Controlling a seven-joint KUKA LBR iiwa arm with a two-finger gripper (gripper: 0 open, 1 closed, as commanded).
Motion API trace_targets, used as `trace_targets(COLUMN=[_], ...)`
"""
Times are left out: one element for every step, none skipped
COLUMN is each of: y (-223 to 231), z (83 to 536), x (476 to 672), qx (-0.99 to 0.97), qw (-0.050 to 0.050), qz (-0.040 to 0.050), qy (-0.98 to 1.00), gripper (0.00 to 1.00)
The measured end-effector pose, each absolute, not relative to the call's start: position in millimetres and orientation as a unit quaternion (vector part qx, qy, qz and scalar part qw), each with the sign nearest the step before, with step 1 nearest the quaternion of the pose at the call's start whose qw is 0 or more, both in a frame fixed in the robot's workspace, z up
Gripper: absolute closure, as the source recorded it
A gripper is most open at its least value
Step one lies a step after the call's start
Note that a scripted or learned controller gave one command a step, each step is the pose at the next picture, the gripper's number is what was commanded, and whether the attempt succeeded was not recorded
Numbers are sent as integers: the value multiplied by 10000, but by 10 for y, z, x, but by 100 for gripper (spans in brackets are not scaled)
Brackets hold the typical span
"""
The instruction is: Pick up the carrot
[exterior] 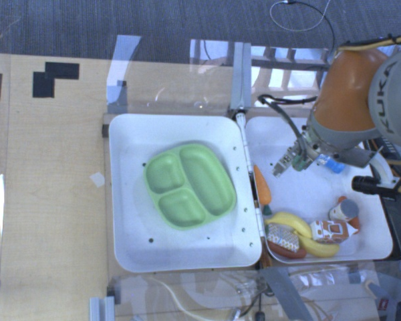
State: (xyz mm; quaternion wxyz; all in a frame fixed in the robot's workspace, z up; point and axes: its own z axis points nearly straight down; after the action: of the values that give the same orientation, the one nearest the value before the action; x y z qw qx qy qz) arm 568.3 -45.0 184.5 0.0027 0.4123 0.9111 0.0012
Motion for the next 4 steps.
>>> trace_targets(y=[-1120, -1694, -2029, -2059], z=[2032, 2070, 1968, 2182], x=[5804, 5477, 5610, 5377], qx=[4347, 4452, 5647, 4694], qw=[39, 32, 35, 33], qz=[12, 7, 9, 5], qy=[9006, 8954, 8253, 8830], gripper=[100, 100, 100, 100])
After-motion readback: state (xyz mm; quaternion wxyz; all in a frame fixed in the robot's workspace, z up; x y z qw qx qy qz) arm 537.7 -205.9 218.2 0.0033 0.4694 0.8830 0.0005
